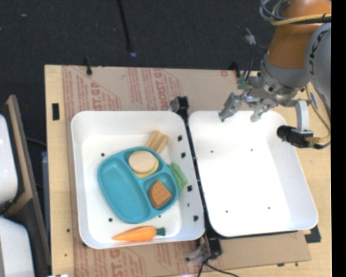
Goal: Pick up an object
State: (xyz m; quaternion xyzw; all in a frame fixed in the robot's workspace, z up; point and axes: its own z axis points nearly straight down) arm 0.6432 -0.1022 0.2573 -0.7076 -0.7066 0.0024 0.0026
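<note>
A blue tray lies in the left bin, carrying a round cracker and a brown waffle-like piece in 2 of its compartments. A carrot rests just below the tray, a tan block at its upper edge, a green piece at its right. The hand hangs released, fingers spread, over the right bin's far rim, grasping nothing. Both bins sit on the bench.

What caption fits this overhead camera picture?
Open claw above the right bin; blue tray and carrot in the left.
</note>
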